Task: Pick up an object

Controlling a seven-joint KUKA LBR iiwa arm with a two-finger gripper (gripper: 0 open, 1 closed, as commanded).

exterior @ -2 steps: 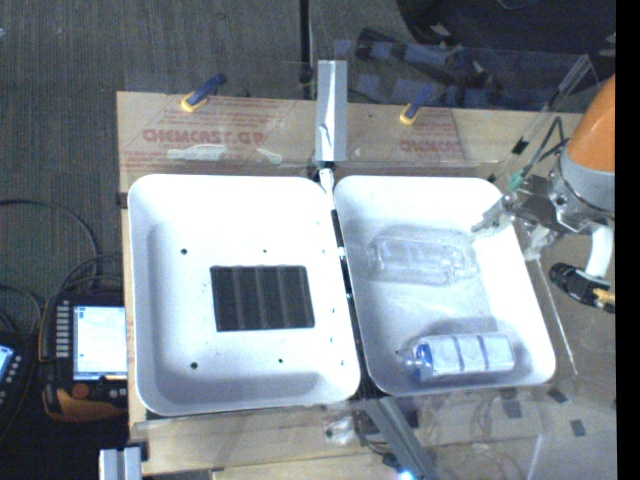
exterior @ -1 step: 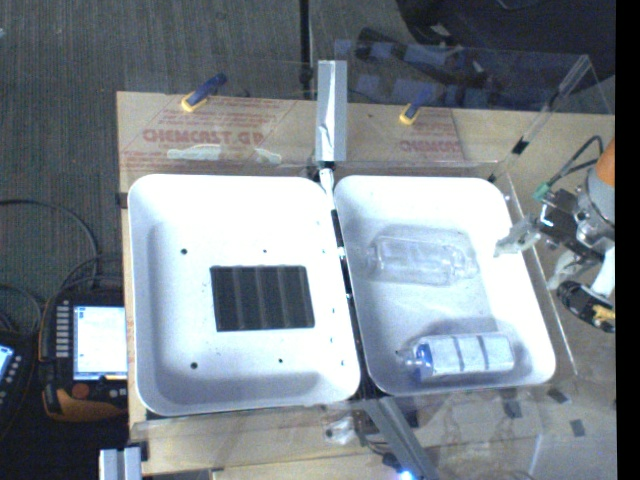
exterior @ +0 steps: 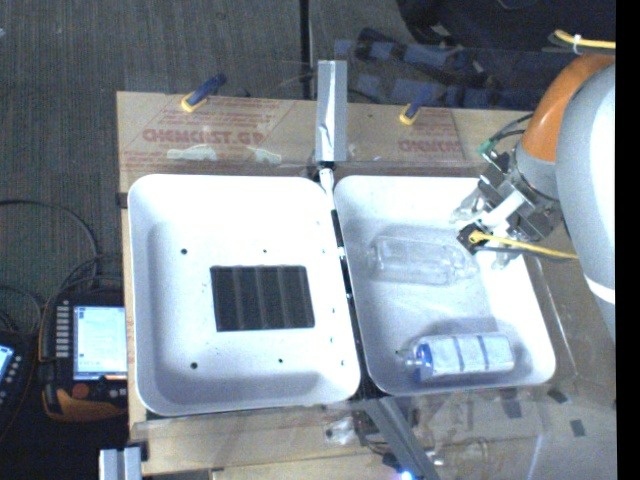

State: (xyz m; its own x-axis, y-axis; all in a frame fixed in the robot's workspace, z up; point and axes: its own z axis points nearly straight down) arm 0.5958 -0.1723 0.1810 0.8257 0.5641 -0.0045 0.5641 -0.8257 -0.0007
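Overhead | bench (exterior: 220, 128) cardboard-topped | two white bins (exterior: 170, 218) | dark carpet (exterior: 120, 28)

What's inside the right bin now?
In the right bin: a clear plastic bottle and a blue-capped bottle lying down. The hand covers part of the far corner.

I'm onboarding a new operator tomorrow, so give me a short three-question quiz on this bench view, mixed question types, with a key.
1. True or false: the dark ribbed panel lies in the right bin.
2. Which lies nearer the tool?
A. the clear plastic bottle
B. the bottle with the blue cap
3. Fill in: both bottles lie on their ____ in the right bin.

Key: 1. False, it lies in the left bin. 2. A. 3. sides.
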